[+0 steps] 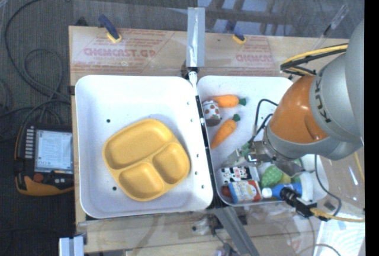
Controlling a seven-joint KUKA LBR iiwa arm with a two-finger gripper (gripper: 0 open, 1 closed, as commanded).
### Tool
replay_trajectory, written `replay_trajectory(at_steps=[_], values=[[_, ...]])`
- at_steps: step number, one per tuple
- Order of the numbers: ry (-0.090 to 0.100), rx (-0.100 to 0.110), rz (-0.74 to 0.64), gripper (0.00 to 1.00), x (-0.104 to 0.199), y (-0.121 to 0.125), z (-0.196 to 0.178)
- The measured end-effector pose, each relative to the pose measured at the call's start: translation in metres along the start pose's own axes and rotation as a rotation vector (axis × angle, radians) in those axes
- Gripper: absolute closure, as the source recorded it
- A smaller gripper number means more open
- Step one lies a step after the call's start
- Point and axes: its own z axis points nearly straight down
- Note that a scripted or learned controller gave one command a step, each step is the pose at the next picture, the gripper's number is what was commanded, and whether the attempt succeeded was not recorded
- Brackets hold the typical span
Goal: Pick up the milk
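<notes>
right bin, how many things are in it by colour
orange: 2, carrot and carrot
brown and white: 1, small can
white with black spots: 1, milk
red: 1, pack
green: 1, lumpy item
white with blue cap: 1, bottle
total: 7 that I can see; the arm covers part of the bin

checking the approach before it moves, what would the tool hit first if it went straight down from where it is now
Likely the green toy or the black-and-white milk carton in the right white bin; the grey-and-orange arm hides the tool tip, so depth is unclear.
</notes>
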Motion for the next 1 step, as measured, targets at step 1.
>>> replay_trajectory(at_steps=[1], values=[[-0.001, -0.004, 0.0, 1.0, 0.0, 0.0016, -0.0098]])
